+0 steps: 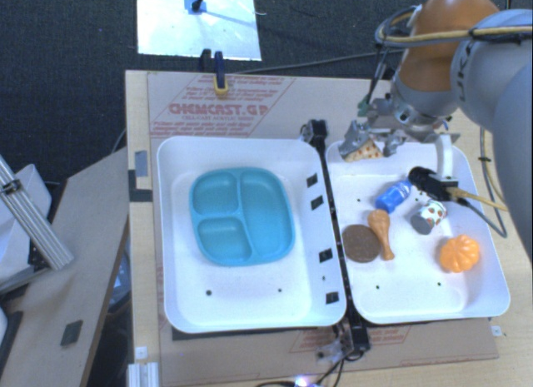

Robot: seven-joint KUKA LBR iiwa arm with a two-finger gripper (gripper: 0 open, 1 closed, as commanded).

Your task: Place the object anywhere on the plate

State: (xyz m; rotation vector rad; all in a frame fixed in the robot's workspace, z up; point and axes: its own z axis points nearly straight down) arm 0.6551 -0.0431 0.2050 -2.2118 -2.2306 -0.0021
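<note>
left bin point(179, 235): white, shallow, holds the plate near its middle
plate point(242, 215): light blue, three compartments, flat, nothing on it
divider point(330, 227): black hinge strip with clips between the two bins, bins touching along it
brown disc point(361, 243): flat round cookie-like piece, right bin, just right of divider, touching the drumstick
cracker piece point(362, 151): tan, speckled, wedge-shaped, at the back-left corner of the right bin, under the gripper tips; looks pinched between the fingers but view too small to be sure
gripper point(367, 141): metal, angled down-left over the right bin's back-left corner; fingers close together at the cracker piece; grasp cannot be confirmed
drumstick point(381, 233): orange-tan toy chicken leg, lying lengthwise, mid right bin
blue bottle point(392, 195): small, on its side, tilted, just above the drumstick
small can point(428, 215): grey with patterned label, on its side, right of the bottle
pumpkin point(459, 254): orange, ribbed, near the right wall of the right bin
right bin point(416, 302): white, holds all loose items
arm point(466, 36): grey with orange band, enters from upper right
</note>
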